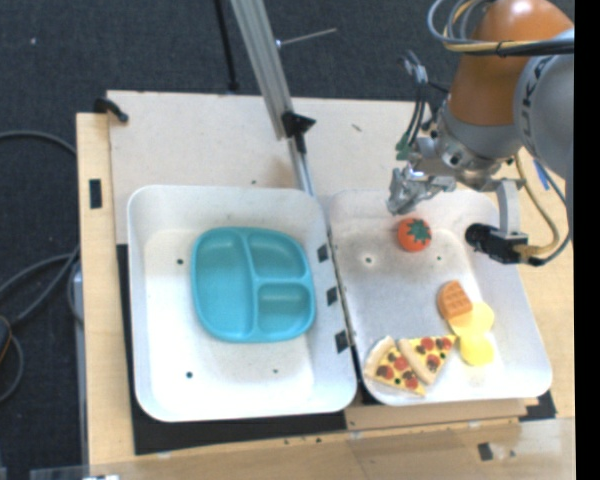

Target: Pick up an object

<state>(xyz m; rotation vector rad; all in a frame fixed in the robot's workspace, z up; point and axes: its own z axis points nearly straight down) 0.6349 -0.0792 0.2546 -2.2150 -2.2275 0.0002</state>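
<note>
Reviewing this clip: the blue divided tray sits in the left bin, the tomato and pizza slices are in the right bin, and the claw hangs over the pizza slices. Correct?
Not quite. The camera view shows the claw just above the tomato at the far side of the right bin, not over the pizza slices near its front edge. The blue divided tray is in the left bin as stated.

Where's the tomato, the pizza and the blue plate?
tomato (414, 234), camera view, middle of its red body.
pizza (410, 362), camera view, the two slices' join.
blue plate (252, 284), camera view, its centre divider.
</note>
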